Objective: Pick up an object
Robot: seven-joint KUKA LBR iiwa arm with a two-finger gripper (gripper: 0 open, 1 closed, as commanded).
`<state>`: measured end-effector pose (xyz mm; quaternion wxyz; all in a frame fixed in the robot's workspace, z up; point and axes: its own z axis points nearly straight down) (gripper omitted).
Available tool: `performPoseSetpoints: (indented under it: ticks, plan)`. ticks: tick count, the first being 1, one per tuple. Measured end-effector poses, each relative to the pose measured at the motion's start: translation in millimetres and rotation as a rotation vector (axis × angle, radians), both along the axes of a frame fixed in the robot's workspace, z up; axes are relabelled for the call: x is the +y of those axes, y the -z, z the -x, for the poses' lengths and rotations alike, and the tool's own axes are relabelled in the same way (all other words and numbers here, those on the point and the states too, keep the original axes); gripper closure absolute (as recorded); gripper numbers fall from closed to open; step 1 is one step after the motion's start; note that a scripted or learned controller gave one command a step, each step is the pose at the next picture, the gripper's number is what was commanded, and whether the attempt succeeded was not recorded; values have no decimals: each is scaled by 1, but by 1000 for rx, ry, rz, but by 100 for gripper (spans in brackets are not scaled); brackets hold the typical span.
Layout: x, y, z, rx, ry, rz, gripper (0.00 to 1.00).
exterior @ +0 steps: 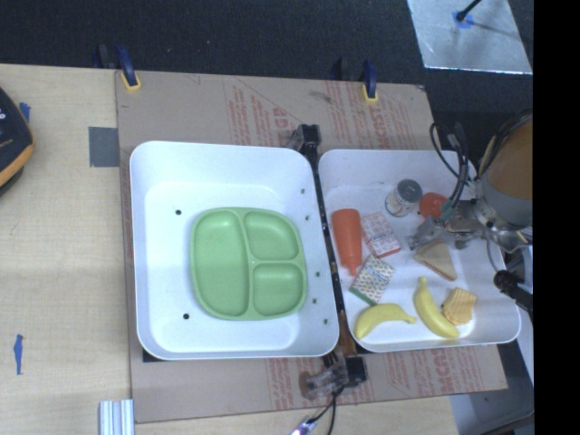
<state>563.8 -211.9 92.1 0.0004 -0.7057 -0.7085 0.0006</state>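
The right white bin [362,166] holds several small items. Among them are an orange carrot [346,238], a pink-and-white packet [381,241], a green checkered packet [372,280], two yellow bananas [382,318] [434,312], a yellow ridged piece [459,306], a tan bread wedge [439,262], a small grey-lidded can [404,195] and a red item [432,204]. My gripper [441,234] hangs low in the right half of this bin, just above the bread wedge and below the red item. Nothing shows clearly held in it. The arm's bulk hides the bin's right wall.
The left white bin [149,243] carries a green divided plate [247,262]. Both bins rest on brown cardboard [227,107] held by blue clamps. A yellow-and-black device [11,139] lies at the far left edge. Cables [453,152] trail beside the arm.
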Motion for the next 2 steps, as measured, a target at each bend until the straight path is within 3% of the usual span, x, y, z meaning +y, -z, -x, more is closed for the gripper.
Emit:
performPoseSetpoints:
  ticks: [1, 2]
  plan:
    - [-3, 0, -80, 32, -3, -4, 0]
    - [-4, -11, -80, 35, -7, -4, 100]
